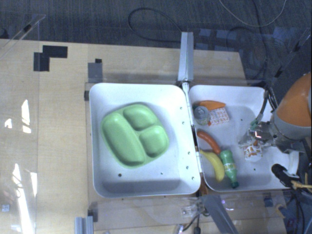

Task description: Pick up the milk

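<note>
The milk (252,152) is a small white carton with orange-red print, lying in the right part of the right bin (234,97). My gripper (254,135) hangs directly over the carton's upper end, reaching in from the right under the orange wrist band (296,106). The gripper body hides the top of the carton, and I cannot tell whether it touches the carton.
The right bin's left side holds a carrot (210,104), a can (201,113), a red-patterned box (219,116), a sausage (208,140), a banana (216,164) and a green bottle (228,166). A green divided plate (135,134) lies in the left bin (102,179).
</note>
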